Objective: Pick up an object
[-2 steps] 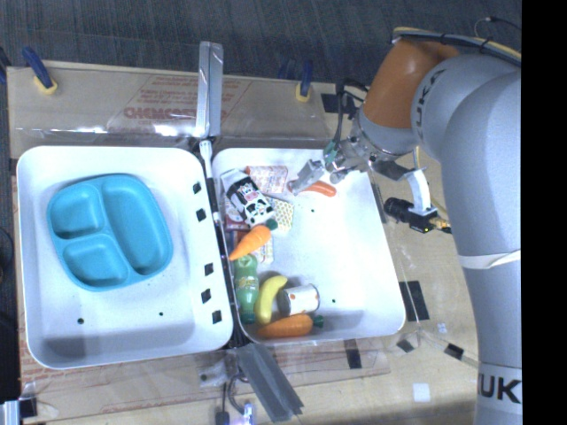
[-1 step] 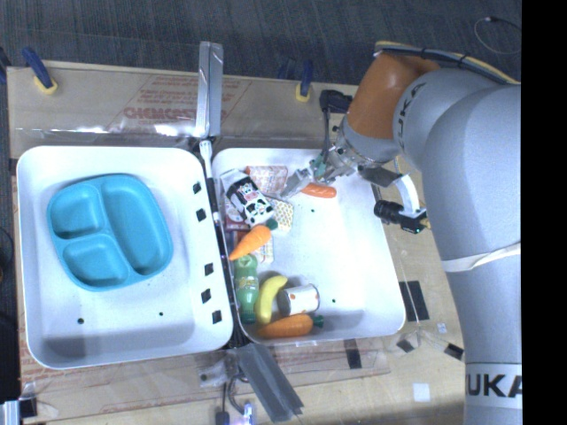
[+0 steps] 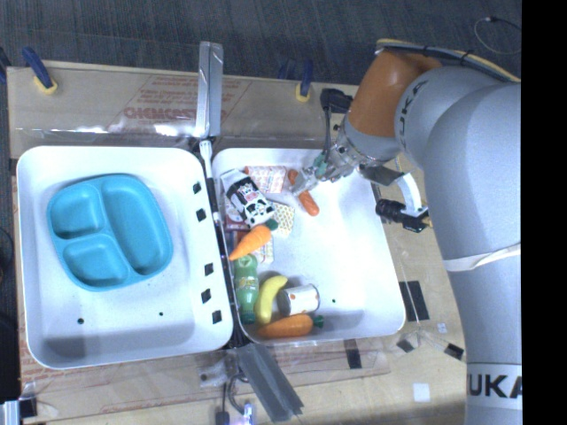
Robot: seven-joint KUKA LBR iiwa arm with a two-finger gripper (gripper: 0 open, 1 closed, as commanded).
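Observation:
My gripper (image 3: 312, 173) hangs over the far part of the right bin (image 3: 372, 264), just above a small orange-red carrot-like piece (image 3: 307, 204). To its left lie a flat printed packet (image 3: 264, 181) and a black-and-white cow toy (image 3: 248, 200). An orange carrot (image 3: 250, 241) lies by the bin's left wall. Nearer the front are a green item (image 3: 244, 283), a yellow banana (image 3: 269, 297), a small can (image 3: 301, 299) and another orange carrot (image 3: 283, 328). The arm blocks sight of the finger gap.
The left bin (image 3: 53, 326) holds a blue divided plate (image 3: 108, 230). A metal divider bar (image 3: 210, 87) stands between the bins at the back. The arm's grey body (image 3: 469, 166) fills the right side. The right bin's middle and right floor is bare white.

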